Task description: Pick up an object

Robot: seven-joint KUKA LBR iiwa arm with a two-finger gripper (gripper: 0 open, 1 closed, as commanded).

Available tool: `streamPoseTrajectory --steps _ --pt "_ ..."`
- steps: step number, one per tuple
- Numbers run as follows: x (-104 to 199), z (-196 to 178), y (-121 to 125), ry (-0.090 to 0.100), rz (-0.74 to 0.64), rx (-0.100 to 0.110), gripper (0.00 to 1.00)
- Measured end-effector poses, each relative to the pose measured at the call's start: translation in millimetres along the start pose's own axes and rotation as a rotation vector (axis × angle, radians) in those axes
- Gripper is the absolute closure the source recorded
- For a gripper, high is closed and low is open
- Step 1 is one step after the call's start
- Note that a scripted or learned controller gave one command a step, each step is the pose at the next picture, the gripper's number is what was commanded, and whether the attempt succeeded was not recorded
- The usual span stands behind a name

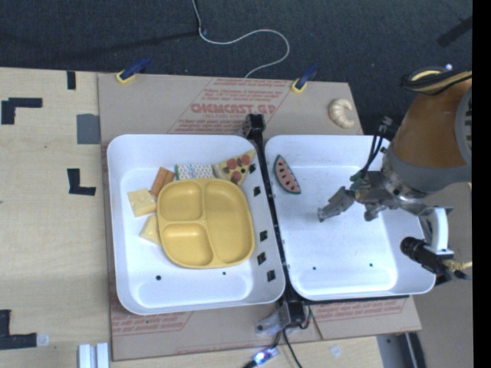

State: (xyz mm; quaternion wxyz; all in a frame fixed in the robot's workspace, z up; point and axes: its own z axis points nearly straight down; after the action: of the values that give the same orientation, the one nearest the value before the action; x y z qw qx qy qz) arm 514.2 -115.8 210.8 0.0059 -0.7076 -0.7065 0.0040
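A watermelon slice lies in the right bin, near its upper left corner. My gripper hangs over the middle of that bin, to the right of the slice and apart from it. Its fingers are spread open with nothing between them. The left bin holds a yellow divided plate. Small food pieces lie around the plate's upper and left edges: a pizza slice, a tan cracker and a brown piece.
A beige shell-like object rests on the cardboard behind the right bin. The black divider runs between the two bins. A white cable loops across the dark floor at the back.
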Motion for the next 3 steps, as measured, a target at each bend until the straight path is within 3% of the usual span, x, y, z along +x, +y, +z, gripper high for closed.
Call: streamPoseTrajectory --steps 1,3 --pt "0.0 -5.6 2.6 -0.002 -0.003 -0.011 0.00" --pt "2.0 86.3 12.5 -0.002 -0.002 -0.008 0.00"
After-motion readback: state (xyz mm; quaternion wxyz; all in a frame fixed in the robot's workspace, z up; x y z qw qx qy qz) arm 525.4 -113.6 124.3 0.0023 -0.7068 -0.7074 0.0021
